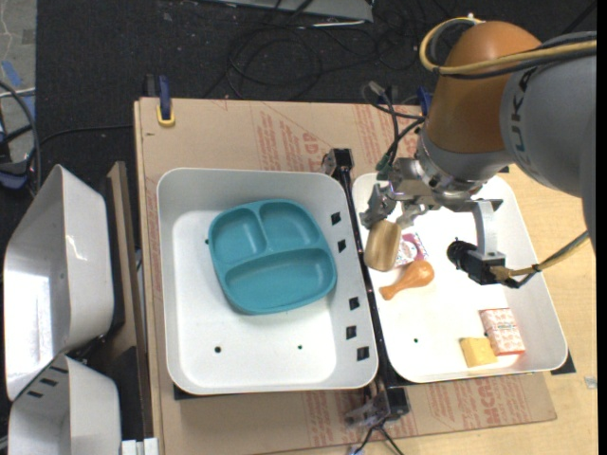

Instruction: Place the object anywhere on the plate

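Gripper (387, 218) apparently grips tan object (382, 245) near bin edge (361, 254).

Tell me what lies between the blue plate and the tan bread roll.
In the camera view, bare white bin floor, then the ridge where the two bins meet, lie between the plate and the roll.

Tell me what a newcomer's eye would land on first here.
First the teal divided plate, lying alone in the left white bin. Then the grey arm with its orange band, reaching in over the right bin, where a tan bread-like piece, an orange drumstick-shaped toy and small packets lie.
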Motion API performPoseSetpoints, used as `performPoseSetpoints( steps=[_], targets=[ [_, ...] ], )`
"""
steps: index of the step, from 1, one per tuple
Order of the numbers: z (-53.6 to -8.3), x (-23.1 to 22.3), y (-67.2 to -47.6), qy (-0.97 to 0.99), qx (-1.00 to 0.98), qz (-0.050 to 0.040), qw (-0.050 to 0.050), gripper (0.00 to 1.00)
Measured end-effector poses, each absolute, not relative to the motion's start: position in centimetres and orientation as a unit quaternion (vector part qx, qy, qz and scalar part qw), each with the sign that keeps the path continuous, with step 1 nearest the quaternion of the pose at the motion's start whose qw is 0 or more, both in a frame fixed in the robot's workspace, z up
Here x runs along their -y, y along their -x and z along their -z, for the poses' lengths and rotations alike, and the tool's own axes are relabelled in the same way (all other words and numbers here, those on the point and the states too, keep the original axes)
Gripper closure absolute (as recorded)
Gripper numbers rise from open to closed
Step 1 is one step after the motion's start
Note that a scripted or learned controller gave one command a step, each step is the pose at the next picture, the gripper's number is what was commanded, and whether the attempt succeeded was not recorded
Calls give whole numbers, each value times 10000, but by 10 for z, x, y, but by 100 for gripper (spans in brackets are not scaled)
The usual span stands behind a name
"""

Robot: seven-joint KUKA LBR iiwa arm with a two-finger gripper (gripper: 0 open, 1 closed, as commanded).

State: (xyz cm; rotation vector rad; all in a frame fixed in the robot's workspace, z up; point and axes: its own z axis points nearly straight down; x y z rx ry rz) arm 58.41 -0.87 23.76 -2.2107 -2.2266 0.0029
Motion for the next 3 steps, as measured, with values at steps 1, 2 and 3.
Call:
performPoseSetpoints(
  steps=[1, 2, 3],
  targets=[
    [-228, -41, -573, 7043, 7099, -5, 15, 100],
    [-224, -100, -549, 7040, 7102, -8, 18, 100],
    [-225, -96, -550, 7067, 7075, -7, 5, 0]
  ],
)
